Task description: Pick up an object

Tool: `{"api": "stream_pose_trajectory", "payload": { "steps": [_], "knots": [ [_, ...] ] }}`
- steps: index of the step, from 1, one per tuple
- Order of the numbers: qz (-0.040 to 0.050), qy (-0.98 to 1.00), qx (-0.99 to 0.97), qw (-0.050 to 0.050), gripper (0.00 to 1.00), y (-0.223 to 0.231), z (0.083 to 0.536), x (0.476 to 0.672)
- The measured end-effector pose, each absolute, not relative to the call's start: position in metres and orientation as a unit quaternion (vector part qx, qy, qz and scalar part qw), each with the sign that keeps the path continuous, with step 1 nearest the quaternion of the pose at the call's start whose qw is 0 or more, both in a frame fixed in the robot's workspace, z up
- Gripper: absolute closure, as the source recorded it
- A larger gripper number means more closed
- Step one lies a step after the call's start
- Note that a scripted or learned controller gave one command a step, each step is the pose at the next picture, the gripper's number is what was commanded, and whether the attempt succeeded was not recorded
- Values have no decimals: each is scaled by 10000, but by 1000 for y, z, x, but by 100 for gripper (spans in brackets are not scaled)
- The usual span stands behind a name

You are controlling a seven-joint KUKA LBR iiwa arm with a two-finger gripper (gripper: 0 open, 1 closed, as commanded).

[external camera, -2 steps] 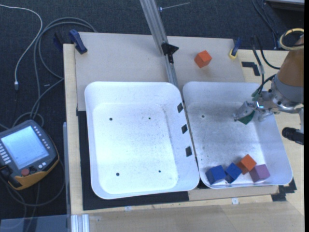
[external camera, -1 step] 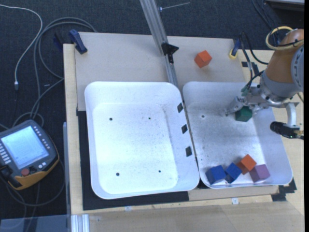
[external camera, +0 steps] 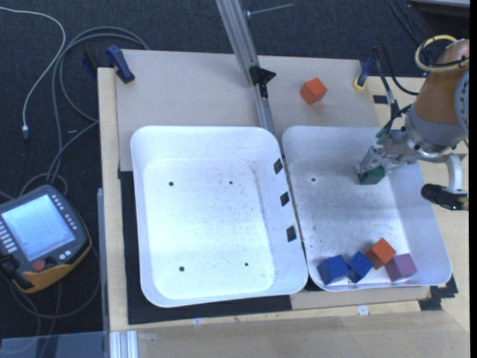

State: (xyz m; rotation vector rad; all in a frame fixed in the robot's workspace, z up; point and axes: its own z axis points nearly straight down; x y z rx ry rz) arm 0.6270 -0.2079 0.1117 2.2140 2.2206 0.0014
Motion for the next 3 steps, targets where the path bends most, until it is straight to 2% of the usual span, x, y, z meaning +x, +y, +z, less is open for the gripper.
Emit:
{"api": "stream_pose_trajectory", "payload": {
  "steps": [1,2,3],
  "knots": [
    [5,7099,7043,-29,100,-96,136,606],
    [15,7060,7082,48,100,-162,240,591],
    [-23,7092,7050,-71,100,-88,155,556]
  ]
}}
